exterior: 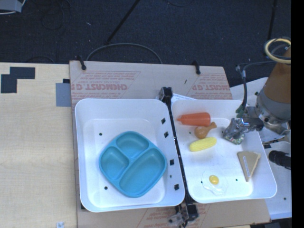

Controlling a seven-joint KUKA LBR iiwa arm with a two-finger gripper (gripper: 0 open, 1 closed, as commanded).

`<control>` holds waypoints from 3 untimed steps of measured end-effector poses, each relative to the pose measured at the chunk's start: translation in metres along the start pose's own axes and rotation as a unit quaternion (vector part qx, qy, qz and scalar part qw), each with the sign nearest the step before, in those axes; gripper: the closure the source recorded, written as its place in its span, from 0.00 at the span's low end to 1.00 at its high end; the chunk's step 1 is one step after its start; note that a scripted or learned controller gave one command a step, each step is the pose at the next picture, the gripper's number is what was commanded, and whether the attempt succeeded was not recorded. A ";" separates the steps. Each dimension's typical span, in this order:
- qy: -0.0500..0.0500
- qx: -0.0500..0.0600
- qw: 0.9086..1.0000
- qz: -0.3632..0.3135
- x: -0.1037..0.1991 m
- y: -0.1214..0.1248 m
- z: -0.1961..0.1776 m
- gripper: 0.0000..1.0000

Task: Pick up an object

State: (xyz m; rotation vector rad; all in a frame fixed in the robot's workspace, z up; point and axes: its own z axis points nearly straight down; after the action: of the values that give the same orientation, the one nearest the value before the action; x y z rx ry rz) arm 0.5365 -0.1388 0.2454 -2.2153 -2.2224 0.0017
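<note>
The left white bin (90, 127) holds a blue sectioned plastic plate (132, 163). In the right white bin (266, 186), a yellow toy corn cob (203, 144) lies nearest and just left of the gripper (234, 133), its long axis running left-right, slightly tilted. Whether the gripper is spread or closed I cannot tell.

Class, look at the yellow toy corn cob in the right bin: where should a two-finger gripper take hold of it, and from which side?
Probably grip the yellow toy corn cob across its narrow middle, coming straight down. It lies flat and elongated, and free floor on both long sides likely gives the fingers room. The small orange pear-shaped toy sits close above its left half.
</note>
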 end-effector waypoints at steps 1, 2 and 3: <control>0.000 0.001 1.000 0.000 0.050 0.015 0.014 1.00; 0.000 -0.001 1.000 -0.001 0.102 0.035 0.007 1.00; 0.000 0.000 1.000 0.000 0.157 0.049 0.020 1.00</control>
State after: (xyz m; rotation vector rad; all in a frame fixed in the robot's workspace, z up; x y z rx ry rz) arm 0.5849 0.0179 0.2259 -2.2151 -2.2240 0.0023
